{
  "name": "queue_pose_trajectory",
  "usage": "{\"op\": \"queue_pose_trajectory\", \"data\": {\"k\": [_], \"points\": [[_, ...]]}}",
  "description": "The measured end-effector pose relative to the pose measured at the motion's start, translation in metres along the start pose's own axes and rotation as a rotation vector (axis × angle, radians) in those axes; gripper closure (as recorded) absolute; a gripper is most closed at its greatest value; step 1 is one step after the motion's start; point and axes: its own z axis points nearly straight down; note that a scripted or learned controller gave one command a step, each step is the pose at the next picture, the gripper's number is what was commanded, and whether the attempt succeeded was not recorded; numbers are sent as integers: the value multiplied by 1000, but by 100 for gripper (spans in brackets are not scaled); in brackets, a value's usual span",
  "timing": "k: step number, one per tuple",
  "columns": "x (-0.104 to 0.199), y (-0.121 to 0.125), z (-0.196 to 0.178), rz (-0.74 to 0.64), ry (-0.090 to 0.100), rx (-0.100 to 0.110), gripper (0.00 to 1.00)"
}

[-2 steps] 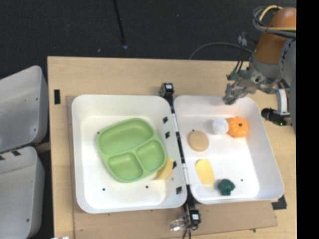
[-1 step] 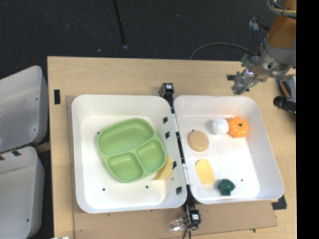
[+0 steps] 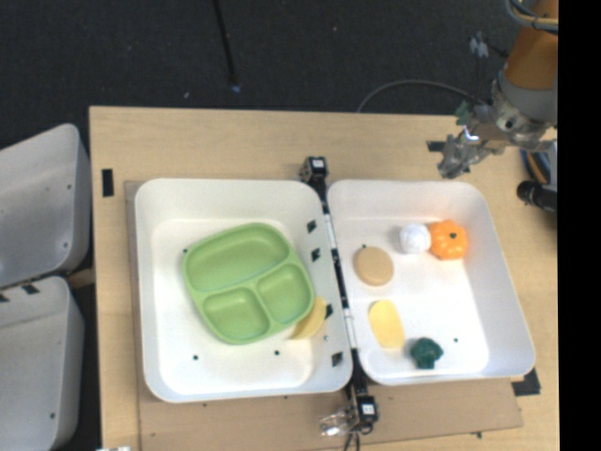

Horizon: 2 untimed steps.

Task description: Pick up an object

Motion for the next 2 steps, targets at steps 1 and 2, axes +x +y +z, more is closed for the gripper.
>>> {"op": "queue_pose_trajectory", "data": {"k": [1, 2], "points": [[43, -31, -2, 1, 2, 4, 100], [95, -47, -11, -1, 4, 2, 100]]}}
